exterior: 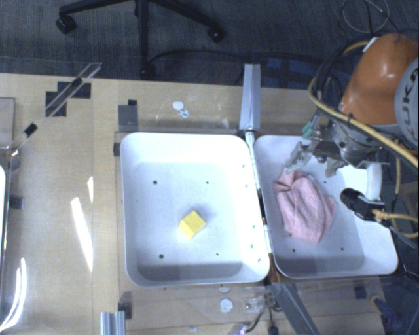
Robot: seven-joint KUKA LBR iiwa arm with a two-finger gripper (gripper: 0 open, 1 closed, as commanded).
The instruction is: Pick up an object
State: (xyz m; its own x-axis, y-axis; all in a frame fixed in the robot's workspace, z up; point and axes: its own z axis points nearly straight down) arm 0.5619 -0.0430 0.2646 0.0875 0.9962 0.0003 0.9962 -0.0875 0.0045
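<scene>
Though we cannot tell the state of our gripper poised just above the pink cloth in the right bin, we judge that limp fabric could slip free, or we might pinch only a fold.

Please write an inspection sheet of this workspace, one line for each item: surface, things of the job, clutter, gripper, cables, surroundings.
Surface: wooden bench bearing two shallow white bins, left bin and right bin, side by side.
Job's things: yellow block in the left bin; crumpled pink cloth in the right bin.
Clutter: nothing seen in the bins besides these.
Gripper: gripper above the right bin's far part, at the cloth's upper edge; nothing visibly between its fingers.
Cables: yellowish hoses loop around the wrist.
Surroundings: dark carpet, chair base beyond the bench.
</scene>
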